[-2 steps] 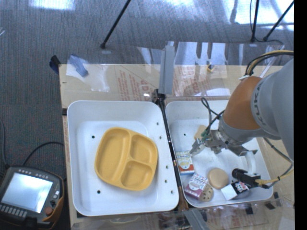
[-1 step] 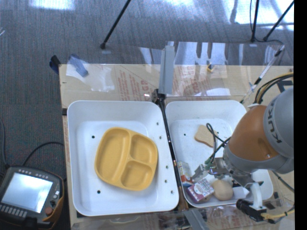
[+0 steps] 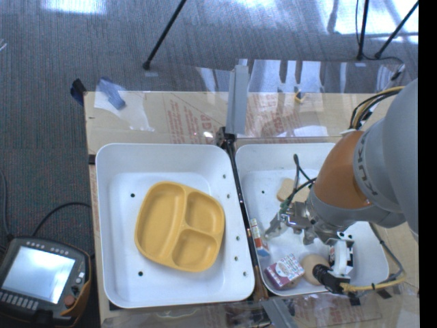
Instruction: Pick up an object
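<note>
Far left on the floor I see the teach pendant (image 3: pixel 42 277), screen lit, nothing on it legible. Left bin (image 3: pixel 109 183) holds one yellow divided tray (image 3: pixel 180 225), three compartments, lying flat and tilted a bit in the bin. Behind the bins the bench top (image 3: pixel 164 115) carries red printing under a clear sheet; too faint for me to read. A blue scrap (image 3: pixel 110 93) sits near the bench's far-left corner.

Right bin (image 3: pixel 254 157): a thin tube-like item with red and blue marks (image 3: pixel 257 238) lies along the left wall, writing too small to read. Near the front edge a dark red packet with a white label (image 3: pixel 285 271), text unreadable, and just beside it on the right a tan round piece (image 3: pixel 314 268). Another pale tan piece (image 3: pixel 285 188) sits further back, near the arm.

Gripper (image 3: pixel 295 224) is down inside the right bin, over the middle of the floor. I can't tell its state from this angle, and I see nothing in it.
</note>
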You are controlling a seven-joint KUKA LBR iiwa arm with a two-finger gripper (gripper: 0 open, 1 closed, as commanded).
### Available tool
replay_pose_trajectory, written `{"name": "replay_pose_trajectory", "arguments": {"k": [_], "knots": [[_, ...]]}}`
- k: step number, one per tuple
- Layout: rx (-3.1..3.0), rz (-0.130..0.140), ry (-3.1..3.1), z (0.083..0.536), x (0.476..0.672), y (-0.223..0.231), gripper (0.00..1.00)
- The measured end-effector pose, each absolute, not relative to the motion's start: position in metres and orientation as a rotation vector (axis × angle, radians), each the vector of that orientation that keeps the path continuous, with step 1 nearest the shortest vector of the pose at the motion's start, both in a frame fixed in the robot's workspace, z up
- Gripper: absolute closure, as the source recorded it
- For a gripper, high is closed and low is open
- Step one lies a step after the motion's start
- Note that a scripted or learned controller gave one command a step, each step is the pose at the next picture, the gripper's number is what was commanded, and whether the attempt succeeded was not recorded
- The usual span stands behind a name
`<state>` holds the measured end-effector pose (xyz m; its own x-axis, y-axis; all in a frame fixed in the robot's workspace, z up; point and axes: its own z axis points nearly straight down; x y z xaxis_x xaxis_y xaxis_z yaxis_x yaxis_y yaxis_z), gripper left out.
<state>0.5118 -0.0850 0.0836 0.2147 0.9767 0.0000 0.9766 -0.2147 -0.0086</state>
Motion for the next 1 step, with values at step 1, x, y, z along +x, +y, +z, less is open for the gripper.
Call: {"name": "replay_pose_trajectory", "arguments": {"k": [1], "knots": [[-2.645,0.01,-1.687,0.0839,0.5923,-0.0936,0.0]]}}
